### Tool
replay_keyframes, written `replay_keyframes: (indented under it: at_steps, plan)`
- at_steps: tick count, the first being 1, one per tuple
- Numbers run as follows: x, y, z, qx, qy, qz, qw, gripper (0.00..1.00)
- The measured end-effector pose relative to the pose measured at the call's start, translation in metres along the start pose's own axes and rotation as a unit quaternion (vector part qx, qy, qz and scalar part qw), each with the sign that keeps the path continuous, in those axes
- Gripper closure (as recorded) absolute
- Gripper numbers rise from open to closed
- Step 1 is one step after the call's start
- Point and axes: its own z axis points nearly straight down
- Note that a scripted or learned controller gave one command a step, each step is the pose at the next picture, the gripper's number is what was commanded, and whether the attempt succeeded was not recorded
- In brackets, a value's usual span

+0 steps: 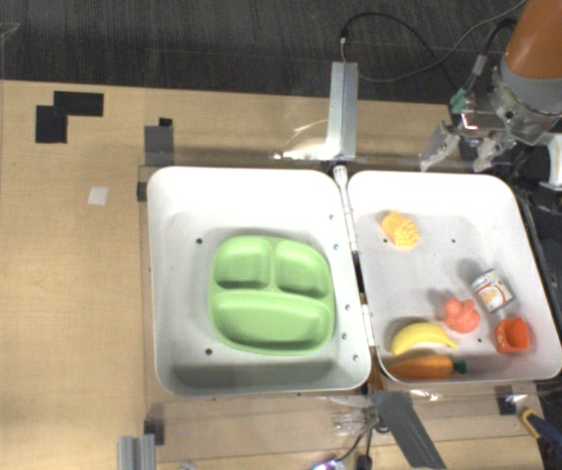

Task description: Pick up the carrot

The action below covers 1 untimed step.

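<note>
Landmark: right bin (516,213), white, shallow.
Carrot (424,366): lies along the right bin's near wall, touching the banana (422,338) just behind it.
Gripper (469,151): above the right bin's far rim, well apart from the carrot; fingers spread wide, holding nothing.
Other contents of right bin: yellow corn piece (400,229), small can (491,291), pink toy (462,315), orange cup (513,335).
Left bin (173,204): beside the right bin, bearing a green divided plate (269,294).
</note>
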Motion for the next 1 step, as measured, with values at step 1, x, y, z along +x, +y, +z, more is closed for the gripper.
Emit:
replay_keyframes:
  at_steps: [1]
  plan:
    - [0.0232,-0.0199,0.0924,-0.001,0.0,-0.247,0.9689,0.0]
